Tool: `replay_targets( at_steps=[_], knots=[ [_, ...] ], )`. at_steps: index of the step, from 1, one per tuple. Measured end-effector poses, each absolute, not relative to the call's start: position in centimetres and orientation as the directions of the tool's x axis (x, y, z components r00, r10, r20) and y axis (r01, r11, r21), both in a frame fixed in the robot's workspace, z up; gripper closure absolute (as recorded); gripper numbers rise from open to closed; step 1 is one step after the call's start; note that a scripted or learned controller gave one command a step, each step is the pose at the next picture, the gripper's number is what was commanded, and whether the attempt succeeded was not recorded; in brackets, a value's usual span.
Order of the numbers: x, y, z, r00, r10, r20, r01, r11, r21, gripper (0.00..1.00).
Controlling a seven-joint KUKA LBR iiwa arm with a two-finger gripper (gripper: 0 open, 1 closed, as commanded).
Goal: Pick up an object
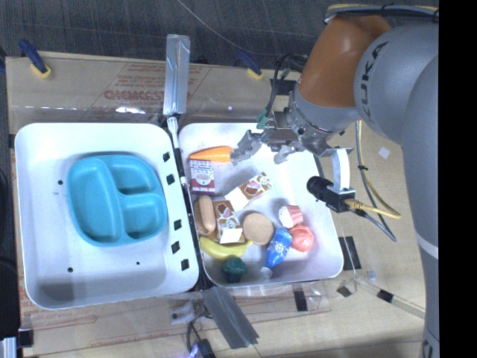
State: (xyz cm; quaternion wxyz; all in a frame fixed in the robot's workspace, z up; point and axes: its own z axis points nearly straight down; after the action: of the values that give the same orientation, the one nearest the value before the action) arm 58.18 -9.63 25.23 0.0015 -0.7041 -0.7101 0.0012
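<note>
Objects: a heap of toy foods is seen in the right bin [328, 263], mostly below and left of the gripper [262, 148].
Nearest object: an orange carrot [211, 154] is found just left of the fingertips, apart from them; nothing is seen between the fingers.
Gripper: held over the bin's upper part, its fingers spread and pointed left.
Arm: the grey arm [395, 73] with its orange band is bent in from the right, over the bin's upper right corner.
Neighbours: a red carton [202, 176] is set under the carrot; a banana [216, 249], a blue bottle [277, 249] and a pink cup [291, 216] are crowded lower down.
Left bin: a blue divided tray [118, 198] is held in the left bin [37, 222], well apart from the gripper.
</note>
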Motion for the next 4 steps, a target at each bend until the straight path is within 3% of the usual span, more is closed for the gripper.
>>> replay_targets(
  at_steps=[1,2,3,4],
  knots=[
    [62.9,-12.8,9.5,-0.11,0.994,0.003,0.994,0.11,-0.013,0.0],
    [58.7,-17.7,9.1,-0.095,0.995,-0.001,0.995,0.095,-0.004,0.0],
    [65.3,-14.8,9.3,-0.183,0.983,0.001,0.983,0.183,0.0,0.0],
    [65.7,-9.9,9.2,-0.353,0.936,0.001,0.936,0.353,-0.002,0.0]
  ],
)
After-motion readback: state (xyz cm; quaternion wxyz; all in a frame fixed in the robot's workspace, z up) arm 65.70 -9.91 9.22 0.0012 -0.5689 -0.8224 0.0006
